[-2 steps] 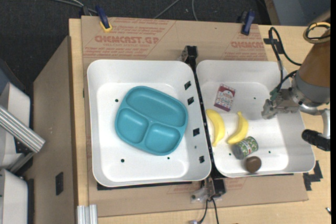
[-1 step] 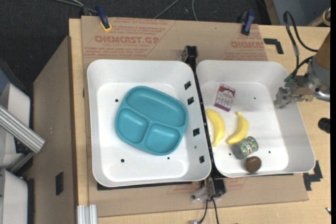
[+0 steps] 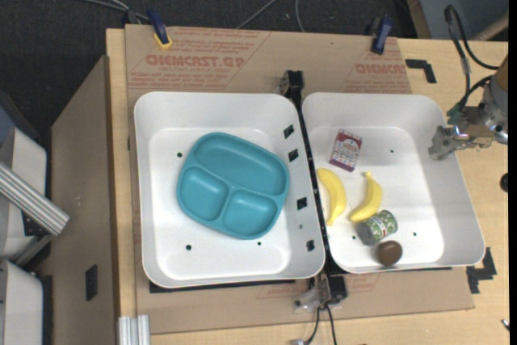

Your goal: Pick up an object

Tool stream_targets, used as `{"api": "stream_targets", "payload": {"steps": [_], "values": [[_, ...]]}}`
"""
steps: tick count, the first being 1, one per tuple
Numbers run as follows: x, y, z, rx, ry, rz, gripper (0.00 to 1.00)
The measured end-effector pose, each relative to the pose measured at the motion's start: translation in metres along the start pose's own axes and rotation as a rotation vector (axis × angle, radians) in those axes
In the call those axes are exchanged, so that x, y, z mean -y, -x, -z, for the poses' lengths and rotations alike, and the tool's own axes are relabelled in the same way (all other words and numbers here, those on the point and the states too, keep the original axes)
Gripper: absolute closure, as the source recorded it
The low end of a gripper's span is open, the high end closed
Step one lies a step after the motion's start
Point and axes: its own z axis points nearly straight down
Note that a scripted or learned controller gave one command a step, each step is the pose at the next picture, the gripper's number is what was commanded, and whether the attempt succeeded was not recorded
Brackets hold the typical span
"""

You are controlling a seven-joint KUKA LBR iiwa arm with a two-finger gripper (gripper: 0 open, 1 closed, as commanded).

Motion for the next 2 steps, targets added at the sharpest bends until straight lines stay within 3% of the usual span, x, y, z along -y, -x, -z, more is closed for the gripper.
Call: {"api": "stream_targets", "payload": {"steps": [1,2], "values": [[0.001,-0.06,0.005,-0.005,-0.005,0.006,1.0],[0.021,-0.116,0.004,-0.005,-0.007,0.005,1.0]]}}
